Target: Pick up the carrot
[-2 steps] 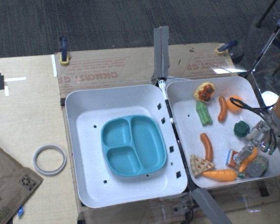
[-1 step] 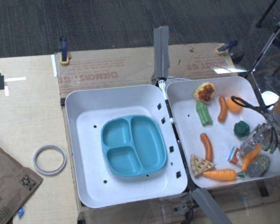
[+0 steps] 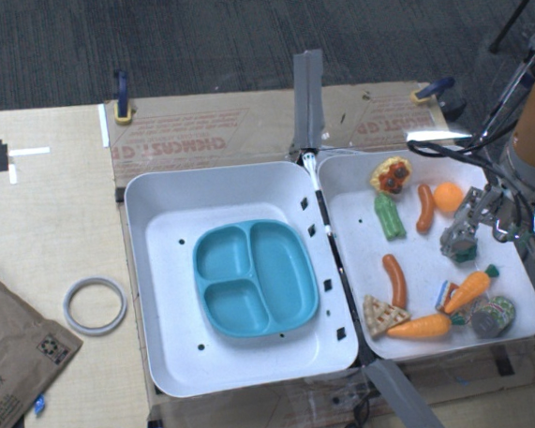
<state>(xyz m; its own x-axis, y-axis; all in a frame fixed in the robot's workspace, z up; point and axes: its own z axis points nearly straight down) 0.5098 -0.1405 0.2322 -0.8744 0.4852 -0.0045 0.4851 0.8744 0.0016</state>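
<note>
Tool [image 3: 460, 240] low in right bin [image 3: 360, 199], jaw state can't tell, nothing visibly held.
Two carrots: one [image 3: 467, 292] near the bin's front right, tilted; one [image 3: 420, 327] lying flat along front wall, touching waffle wedge [image 3: 383, 314]. Both smooth tapered orange plastic, likely slippery. Risk: tight clutter, round tin [image 3: 492, 315] and blue piece [image 3: 442, 292] just beside, so a grasp may clip neighbours or roll the carrot. Similar-coloured sausages [image 3: 396, 281] could be mistaken. Teal divided plate [image 3: 255, 277] in left bin.
</note>
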